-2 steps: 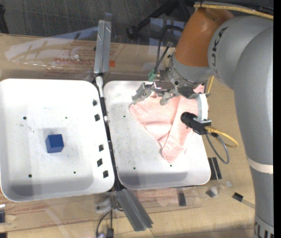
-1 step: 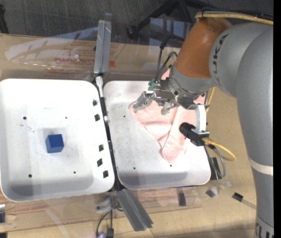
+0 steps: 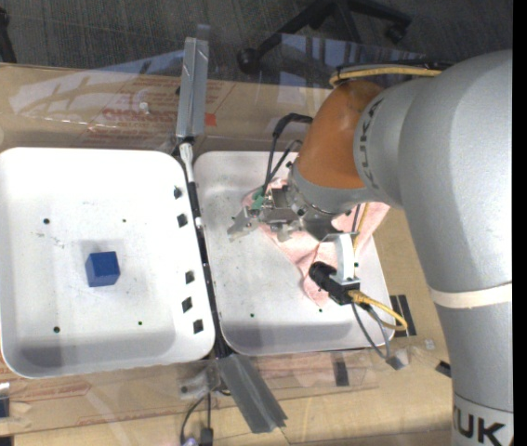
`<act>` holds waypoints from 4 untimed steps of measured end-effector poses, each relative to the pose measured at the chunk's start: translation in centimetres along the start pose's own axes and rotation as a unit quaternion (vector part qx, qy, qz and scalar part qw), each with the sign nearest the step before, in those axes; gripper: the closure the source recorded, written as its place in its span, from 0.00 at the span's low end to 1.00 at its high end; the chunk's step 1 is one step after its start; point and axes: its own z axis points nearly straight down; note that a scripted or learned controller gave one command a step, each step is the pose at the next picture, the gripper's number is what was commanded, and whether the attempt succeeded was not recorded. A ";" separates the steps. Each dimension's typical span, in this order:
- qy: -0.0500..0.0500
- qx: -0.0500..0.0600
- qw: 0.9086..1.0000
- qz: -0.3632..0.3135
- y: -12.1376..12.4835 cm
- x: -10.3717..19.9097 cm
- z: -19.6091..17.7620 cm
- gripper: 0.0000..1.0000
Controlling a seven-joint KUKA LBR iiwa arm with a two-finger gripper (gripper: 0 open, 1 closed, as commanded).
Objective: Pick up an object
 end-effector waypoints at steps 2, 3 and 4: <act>0.000 -0.001 0.999 0.035 -4.6 4.3 -9.7 0.00; 0.000 -0.002 1.000 0.025 -0.5 0.8 3.8 0.00; -0.001 0.000 1.000 0.022 -0.5 0.8 2.9 1.00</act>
